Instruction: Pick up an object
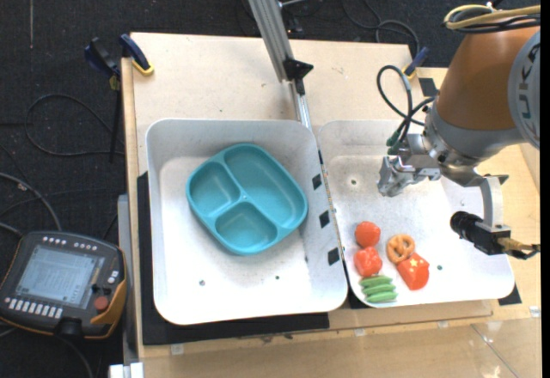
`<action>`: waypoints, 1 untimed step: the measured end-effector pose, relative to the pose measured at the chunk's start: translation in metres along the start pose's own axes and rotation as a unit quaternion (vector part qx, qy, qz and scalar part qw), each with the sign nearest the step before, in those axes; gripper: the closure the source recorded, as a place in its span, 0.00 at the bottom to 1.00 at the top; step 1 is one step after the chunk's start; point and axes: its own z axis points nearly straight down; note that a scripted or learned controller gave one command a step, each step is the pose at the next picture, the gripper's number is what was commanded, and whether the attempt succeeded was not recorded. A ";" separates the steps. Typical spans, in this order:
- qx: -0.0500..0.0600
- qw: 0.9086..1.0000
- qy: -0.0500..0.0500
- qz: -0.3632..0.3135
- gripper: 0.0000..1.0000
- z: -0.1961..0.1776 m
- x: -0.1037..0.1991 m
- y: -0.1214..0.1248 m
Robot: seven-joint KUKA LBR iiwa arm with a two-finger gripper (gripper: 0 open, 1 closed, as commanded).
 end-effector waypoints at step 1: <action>0.001 1.000 0.000 0.000 1.00 0.015 0.055 0.001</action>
